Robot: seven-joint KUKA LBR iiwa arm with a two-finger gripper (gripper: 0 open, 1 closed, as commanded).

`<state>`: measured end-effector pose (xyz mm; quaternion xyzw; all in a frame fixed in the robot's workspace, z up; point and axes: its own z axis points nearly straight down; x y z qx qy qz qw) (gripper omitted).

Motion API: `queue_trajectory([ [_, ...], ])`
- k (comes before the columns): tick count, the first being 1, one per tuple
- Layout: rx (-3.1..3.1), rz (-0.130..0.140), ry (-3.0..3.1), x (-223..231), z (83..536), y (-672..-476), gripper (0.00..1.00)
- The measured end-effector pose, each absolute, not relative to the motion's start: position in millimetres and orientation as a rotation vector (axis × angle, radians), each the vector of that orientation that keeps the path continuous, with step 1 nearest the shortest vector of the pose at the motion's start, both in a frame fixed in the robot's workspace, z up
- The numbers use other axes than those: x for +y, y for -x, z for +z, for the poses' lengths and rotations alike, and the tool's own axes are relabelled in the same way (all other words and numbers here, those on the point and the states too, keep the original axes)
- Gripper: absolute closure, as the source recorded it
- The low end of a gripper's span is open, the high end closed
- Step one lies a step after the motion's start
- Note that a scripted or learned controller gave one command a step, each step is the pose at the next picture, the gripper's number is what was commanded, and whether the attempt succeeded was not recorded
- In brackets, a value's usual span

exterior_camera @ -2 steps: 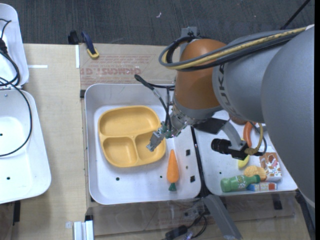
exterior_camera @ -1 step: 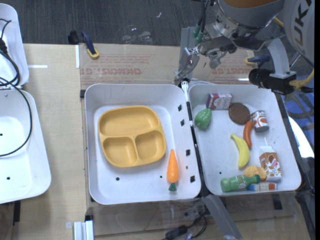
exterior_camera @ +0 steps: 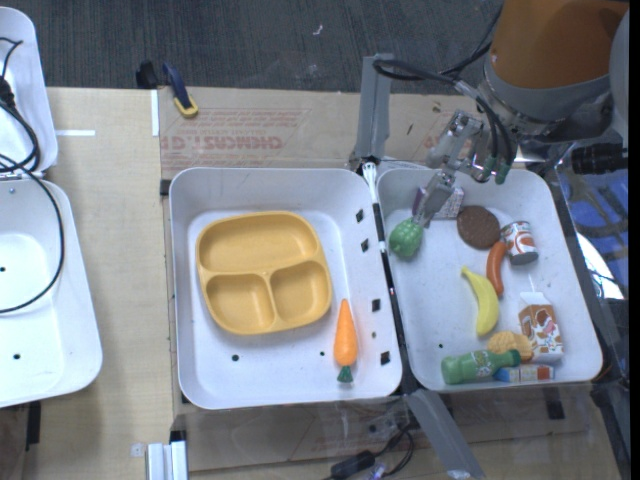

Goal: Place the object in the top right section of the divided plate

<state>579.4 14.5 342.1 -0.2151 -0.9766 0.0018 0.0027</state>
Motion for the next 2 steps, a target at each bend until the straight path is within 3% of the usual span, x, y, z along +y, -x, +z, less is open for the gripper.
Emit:
queue_trajectory([
  [1,-2.901,0.007,1.201,5.9,394.7,-631.2,0.00],
  [2,-2.899,0.014,1.197,6.1,399.2,-633.7,1.00],
])
